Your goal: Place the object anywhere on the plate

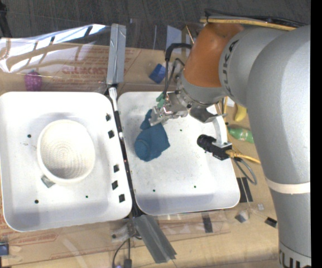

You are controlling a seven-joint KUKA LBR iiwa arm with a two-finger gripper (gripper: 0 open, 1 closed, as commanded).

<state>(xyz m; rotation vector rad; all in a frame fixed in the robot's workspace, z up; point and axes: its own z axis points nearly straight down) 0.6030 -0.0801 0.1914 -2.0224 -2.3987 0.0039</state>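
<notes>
Currently, the plate (66, 149) is sitting in the middle of the left bin (15, 211), a round white dish with fine rings across its face. The blue object (151, 143), a soft rumpled lump, is lying to the right of the plate, beyond the wall where the bins are meeting, on the floor of the right bin (205, 197). It is resting well apart from the plate, with nothing of it reaching the dish.

The end effector (162, 115) is hanging to the right of the plate and a little farther back than it, just over the far tip of the blue object, which is rising in a narrow point towards it. From this angle I cannot tell how far open it is, nor whether it is gripping the object or only touching it. The grey arm (272, 94) with its orange band is stretching in from the side opposite the plate.

Behind the plate, on the counter (82, 71) outside the bin, a small purple thing (33, 81) is lying under a clear plastic sheet (49, 43). Behind and to the right of the plate, a small blue piece (158, 72) is resting on the counter.
</notes>
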